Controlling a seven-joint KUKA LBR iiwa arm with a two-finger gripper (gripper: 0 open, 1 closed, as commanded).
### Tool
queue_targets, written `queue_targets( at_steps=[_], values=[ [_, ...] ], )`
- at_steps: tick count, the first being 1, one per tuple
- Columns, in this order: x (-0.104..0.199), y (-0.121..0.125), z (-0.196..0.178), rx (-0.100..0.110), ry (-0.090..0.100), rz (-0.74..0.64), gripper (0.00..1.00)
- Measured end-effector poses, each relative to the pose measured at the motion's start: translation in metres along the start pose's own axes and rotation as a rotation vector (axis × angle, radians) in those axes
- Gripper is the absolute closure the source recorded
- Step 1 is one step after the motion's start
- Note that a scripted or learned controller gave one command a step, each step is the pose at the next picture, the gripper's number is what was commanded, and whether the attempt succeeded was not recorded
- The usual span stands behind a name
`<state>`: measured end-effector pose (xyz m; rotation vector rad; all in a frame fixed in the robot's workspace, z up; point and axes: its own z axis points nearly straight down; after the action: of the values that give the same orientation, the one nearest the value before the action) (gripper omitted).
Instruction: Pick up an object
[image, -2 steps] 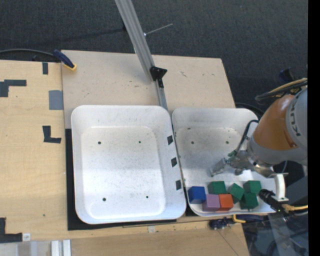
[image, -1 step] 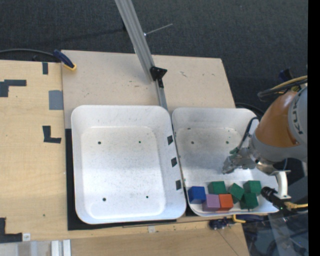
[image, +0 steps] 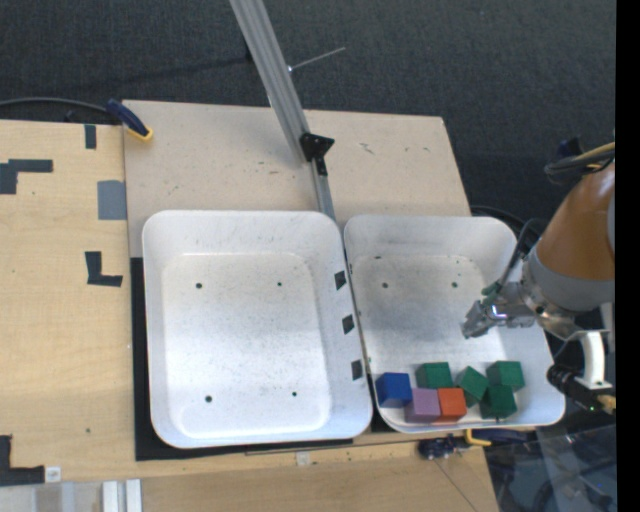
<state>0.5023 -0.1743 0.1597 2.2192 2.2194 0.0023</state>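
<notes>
Since the blocks lie packed tight in the near corner of the right bin (image: 500, 235), most of what could go wrong comes from that crowding. Taking the right bin as the landmark and reading leftward first: the left bin (image: 160, 300) touches its left rim and carries nothing worth reaching for, so a descent that strays that way would close on bare plastic. Inside the right bin, along its near wall, the blue block (image: 394, 387) sits leftmost, then the purple block (image: 427, 403) and the orange block (image: 452, 401) touching side by side, with green blocks (image: 434, 375) just behind them and further green ones (image: 500, 390) toward the bin's right wall. The gripper (image: 478, 322) hangs above the bin floor, farther from the near wall than the cluster and toward the right wall; whether it is spread or closed I cannot tell, since the tips blur into grey metal, and nothing shows between them. My judgement is that a straight drop from there lands on empty floor short of the blocks. If it shifts toward the cluster, a tip may come down on top of a block instead of beside it, or wedge two neighbours together and lift neither. The near wall also leaves little room for a tip behind the front row
</notes>
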Motion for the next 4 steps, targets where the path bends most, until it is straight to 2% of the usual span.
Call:
queue_targets(
  at_steps=[2, 3, 4],
  values=[
    [0.005, 0.0, -0.085, 0.0, 0.0, -0.002, 1.0],
    [0.056, 0.005, -0.08, 0.004, 0.002, -0.006, 1.0],
    [0.111, 0.026, -0.07, 0.005, 0.002, -0.007, 1.0]
  ],
)
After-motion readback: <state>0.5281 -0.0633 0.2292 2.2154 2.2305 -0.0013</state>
